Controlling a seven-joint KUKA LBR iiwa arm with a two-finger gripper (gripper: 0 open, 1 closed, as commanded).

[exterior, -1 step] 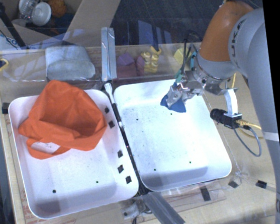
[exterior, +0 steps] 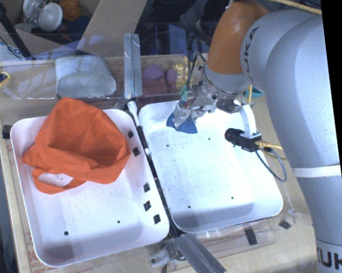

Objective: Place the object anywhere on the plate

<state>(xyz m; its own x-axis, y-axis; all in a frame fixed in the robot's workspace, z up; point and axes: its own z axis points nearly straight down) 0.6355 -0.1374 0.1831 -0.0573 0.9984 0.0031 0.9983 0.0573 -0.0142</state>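
Observation:
A small blue object (exterior: 182, 125) lies at the far left corner of the right bin (exterior: 230, 212), close to its back wall. My gripper (exterior: 186, 110) is directly over it, its tip touching or nearly touching the blue object's top, which it partly hides. The orange plate (exterior: 76, 144), which looks soft and folded up at its edges, fills the far half of the left bin (exterior: 90, 235). The blue object is a full bin-width away from the plate, across the divider between the bins.
The grey arm with its orange band (exterior: 232, 32) covers the right side and far right corner of the right bin. A black cable plug (exterior: 240, 138) hangs over that bin. Black clips (exterior: 146, 185) line the divider. Grey and purple items sit behind the bins.

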